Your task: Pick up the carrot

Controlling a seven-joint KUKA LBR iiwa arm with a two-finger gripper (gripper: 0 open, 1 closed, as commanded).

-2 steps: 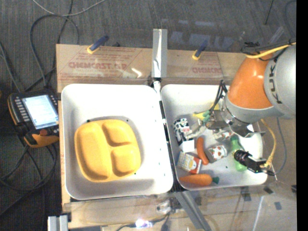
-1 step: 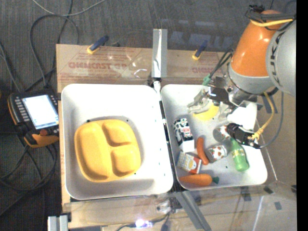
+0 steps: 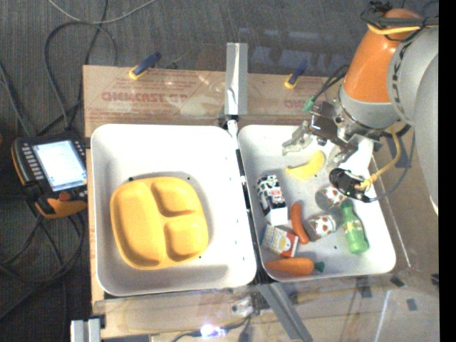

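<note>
Carrot (image 3: 291, 266) lies at the right bin's near edge, well apart from the claw (image 3: 303, 140), whose state I cannot tell.

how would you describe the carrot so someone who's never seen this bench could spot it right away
Look in the right-hand white bin, the one crowded with small items, not the one holding the yellow tray. Go to its near edge, at the bottom of the view. The carrot lies there on its side: long, orange, tapered, with a dark green stub at one end, bigger than the small red sausage above it.
</note>
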